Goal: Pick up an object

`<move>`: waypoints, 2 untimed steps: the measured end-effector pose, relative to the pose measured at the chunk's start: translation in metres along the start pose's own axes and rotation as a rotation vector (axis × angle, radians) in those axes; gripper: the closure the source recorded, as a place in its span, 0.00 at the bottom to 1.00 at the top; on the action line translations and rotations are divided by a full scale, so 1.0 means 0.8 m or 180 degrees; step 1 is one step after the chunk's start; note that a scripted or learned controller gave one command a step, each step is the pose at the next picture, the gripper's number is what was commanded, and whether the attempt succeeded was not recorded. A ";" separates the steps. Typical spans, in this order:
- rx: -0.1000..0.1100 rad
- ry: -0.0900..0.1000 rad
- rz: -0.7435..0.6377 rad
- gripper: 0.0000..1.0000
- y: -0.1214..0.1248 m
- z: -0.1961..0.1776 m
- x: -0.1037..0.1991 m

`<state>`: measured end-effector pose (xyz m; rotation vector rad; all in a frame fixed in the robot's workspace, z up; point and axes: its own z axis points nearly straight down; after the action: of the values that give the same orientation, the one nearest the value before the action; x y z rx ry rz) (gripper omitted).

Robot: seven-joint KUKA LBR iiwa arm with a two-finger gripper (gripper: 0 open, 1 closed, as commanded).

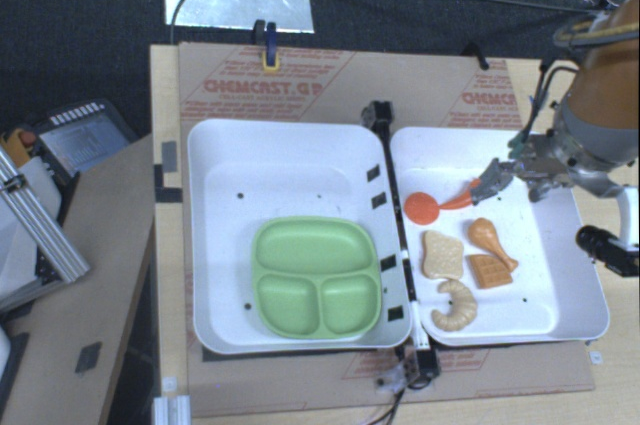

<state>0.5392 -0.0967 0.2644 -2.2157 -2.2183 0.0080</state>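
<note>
**Hand low over the right bin, at the orange spoon's handle**

We see the table [330, 73] carrying two shallow white bins side by side. The left bin [240, 163] holds a green divided plate [316, 275] with three compartments, lying flat toward its near edge. The right bin [570, 293] holds the small things. The arm [605, 83] reaches in from the right, and its hand [493, 181] sits at the handle end of an orange spoon [432, 205], whose round bowl lies near the divider between the bins. We cannot tell whether the hand is open or closed on it. Just beside the spoon lie a slice of bread [443, 254], a drumstick [490, 239], a croissant [455, 306] and a small waffle [490, 270].
</note>
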 end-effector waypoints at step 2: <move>-0.0017 -0.0002 0.0001 0.00 0.008 0.070 -0.006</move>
<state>0.5448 -0.1014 0.2085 -2.2191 -2.2207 0.0028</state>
